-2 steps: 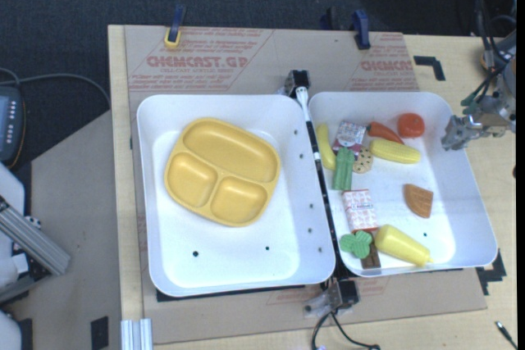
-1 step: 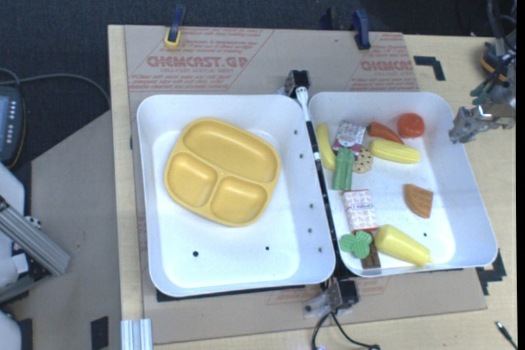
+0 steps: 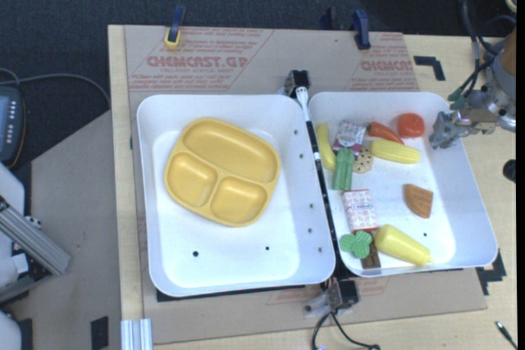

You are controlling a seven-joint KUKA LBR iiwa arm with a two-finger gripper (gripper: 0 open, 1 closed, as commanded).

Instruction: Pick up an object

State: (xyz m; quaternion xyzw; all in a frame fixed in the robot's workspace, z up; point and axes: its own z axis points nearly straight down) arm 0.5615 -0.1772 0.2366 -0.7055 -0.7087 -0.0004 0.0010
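My gripper [image 3: 447, 131] hangs at the right bin's far right rim, above the bin wall and beside a red tomato [image 3: 411, 125]. The right bin [image 3: 467, 201] holds several toy foods: a corn cob [image 3: 394, 151], an orange carrot [image 3: 383, 132], a yellow banana [image 3: 326, 146], a green ridged piece [image 3: 343, 169], a cookie [image 3: 363, 163], a wrapped candy [image 3: 351, 133], a pink-and-white packet [image 3: 358, 209], a brown bread wedge [image 3: 418, 200], a yellow pepper [image 3: 401, 245] and a green broccoli piece [image 3: 356, 243]. Nothing is seen between the fingers.
The left bin [image 3: 164, 258] holds a yellow three-compartment plate [image 3: 221, 170]. Blue and yellow clamps [image 3: 174, 29] hold the cardboard sheet at the back. Cables run at the right edge and below the bins.
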